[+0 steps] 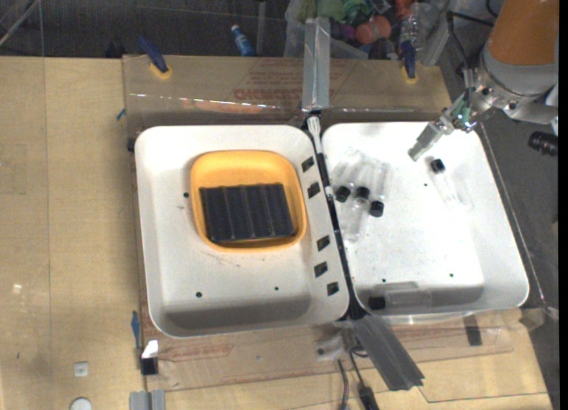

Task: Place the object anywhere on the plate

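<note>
The task's objects appear to be the small clear vials with black caps (359,193), lying loose on the floor of the right bin (417,257), clustered near its left wall just beside the divider (321,213) between the two bins; a further clear item with a black cap (437,167) lies apart, toward the bin's upper right. We judge that their transparency makes them hard to count, so we give no number. None of them rests on the plate. The plate (248,167), orange-yellow with a dark ribbed insert (247,211) across its middle, sits in the left bin (177,284), roughly central, presenting a broad flat target that tolerates imprecise release. We read the layout as a plain transfer: source objects in one bin, destination in the other, with the divider to be cleared between them. The gripper (421,148) hangs over the upper right part of the right bin, near the lone capped item and well apart from the main cluster. The arm (524,18) enters from the upper right, its orange band visible above the wrist, with the tool slanting down and to the left. We see nothing between the fingers, and we cannot tell whether the jaws are spread or closed. We judge the pick as not yet made.
</note>
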Controlling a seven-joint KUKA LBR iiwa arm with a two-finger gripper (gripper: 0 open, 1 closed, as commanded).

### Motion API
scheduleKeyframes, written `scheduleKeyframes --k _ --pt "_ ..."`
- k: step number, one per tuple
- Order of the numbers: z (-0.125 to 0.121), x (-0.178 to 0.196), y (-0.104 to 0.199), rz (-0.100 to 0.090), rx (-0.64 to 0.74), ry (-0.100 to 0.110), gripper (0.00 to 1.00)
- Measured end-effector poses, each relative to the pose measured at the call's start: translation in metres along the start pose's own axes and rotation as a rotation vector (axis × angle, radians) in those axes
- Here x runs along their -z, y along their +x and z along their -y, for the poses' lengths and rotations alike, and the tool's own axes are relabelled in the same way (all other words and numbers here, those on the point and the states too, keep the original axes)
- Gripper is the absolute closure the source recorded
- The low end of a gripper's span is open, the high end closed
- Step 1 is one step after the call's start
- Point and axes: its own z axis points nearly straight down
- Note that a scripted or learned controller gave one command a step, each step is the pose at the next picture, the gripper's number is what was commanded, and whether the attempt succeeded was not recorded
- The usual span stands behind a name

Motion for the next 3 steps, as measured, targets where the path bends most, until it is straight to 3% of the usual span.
scheduleKeyframes --k 1,2,3 --pt "0.002 0.010 -0.003 0.001 0.167 -0.002 0.00" --pt "0.021 -0.001 -0.024 -0.002 0.351 0.000 0.00" --pt "0.027 -0.001 -0.016 -0.002 0.682 -0.002 0.00"
